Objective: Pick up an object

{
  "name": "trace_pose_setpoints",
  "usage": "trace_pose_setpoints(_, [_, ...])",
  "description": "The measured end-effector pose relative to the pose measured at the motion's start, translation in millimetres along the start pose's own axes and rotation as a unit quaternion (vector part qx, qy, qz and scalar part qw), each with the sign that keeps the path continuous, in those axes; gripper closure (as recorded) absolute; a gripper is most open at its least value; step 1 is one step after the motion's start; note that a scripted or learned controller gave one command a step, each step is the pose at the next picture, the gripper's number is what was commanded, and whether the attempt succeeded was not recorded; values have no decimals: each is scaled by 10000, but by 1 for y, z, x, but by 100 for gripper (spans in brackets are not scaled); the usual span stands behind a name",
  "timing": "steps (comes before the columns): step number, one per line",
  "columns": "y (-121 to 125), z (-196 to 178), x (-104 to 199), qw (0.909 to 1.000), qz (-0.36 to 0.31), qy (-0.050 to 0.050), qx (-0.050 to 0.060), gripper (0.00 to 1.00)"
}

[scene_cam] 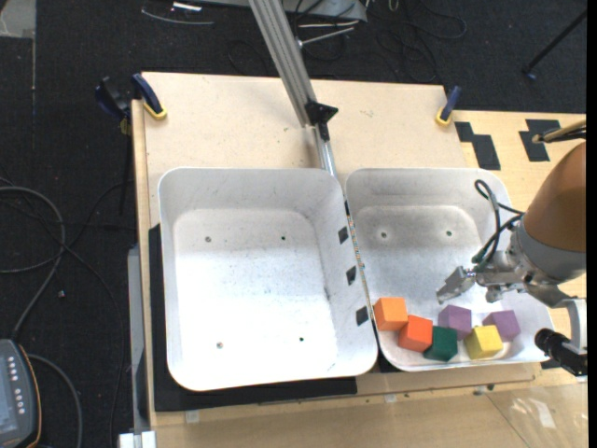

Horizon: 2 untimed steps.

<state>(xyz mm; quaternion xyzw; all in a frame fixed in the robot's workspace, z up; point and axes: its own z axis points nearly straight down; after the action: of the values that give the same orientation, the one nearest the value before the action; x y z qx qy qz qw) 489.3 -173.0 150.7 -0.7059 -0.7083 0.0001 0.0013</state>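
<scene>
Over the right bin (424, 208), the jaws (459, 286) hang just above the purple block (455, 318); whether they stand apart or together cannot be told, and nothing shows between them. The grey arm (558, 215) leans in from the right, wrist angled down and left. Along this bin's near edge lie two orange blocks (391, 312) (416, 331), a green block (442, 343), a yellow block (483, 341) and a second purple block (505, 324), clustered close. The left bin (252, 278) sits beside it on the wooden surface (242, 124).
</scene>
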Motion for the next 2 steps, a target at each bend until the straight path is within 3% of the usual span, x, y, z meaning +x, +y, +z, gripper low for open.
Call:
trace_pose_setpoints(1, [21,56,38,10000,-4,-16,-19,0])
trace_pose_setpoints(2, [12,-77,72,10000,-11,-14,-55,0])
